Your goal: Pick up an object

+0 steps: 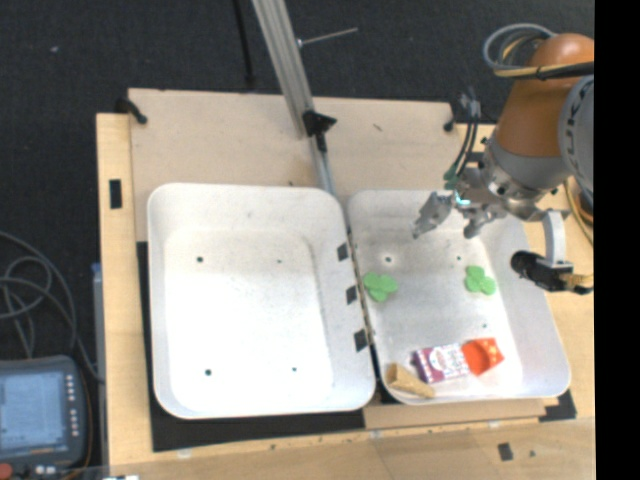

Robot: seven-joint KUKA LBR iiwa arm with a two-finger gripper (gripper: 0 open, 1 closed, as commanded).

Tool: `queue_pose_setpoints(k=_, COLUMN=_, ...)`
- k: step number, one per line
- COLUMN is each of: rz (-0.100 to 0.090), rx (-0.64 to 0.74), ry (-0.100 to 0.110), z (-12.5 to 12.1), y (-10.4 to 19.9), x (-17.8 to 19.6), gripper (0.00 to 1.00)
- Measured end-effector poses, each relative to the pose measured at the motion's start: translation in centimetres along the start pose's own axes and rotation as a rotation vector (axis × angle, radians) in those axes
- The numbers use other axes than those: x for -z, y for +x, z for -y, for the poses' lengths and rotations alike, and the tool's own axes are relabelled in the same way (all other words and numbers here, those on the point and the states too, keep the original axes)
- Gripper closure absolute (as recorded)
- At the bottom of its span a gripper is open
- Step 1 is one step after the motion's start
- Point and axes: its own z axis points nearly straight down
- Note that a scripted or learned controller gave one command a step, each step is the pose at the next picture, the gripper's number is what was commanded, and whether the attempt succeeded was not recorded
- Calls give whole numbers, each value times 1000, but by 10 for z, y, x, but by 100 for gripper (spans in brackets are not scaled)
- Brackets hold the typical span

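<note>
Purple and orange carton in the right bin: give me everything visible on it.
The small purple, white and orange carton lies on its side near the front edge of the right white bin, long axis running left to right and tilted slightly. The orange-red end points right, the purple-and-white printed body left. It looks like coated card; the print is too small to read. Its left end touches or nearly touches a tan, wedge-like piece. The gripper is well away, over the bin's back part.

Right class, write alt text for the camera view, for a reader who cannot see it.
A grey-and-orange robot arm's gripper hangs open over the right bin, holding nothing. That bin holds two green pieces, a purple-and-orange carton and a tan piece.
</note>
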Motion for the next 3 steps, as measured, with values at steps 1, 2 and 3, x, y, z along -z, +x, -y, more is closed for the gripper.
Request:
queue_pose_setpoints(k=1, rz=1, rx=0, ry=-5, z=-1, y=0, x=3, gripper=0)
queue_pose_setpoints(k=2, rz=2, rx=-1, ry=0, z=0, y=5, x=-58, gripper=0)
queue_pose_setpoints(k=3, rz=3, rx=-5, ry=-1, z=0, y=4, x=-111, gripper=0)
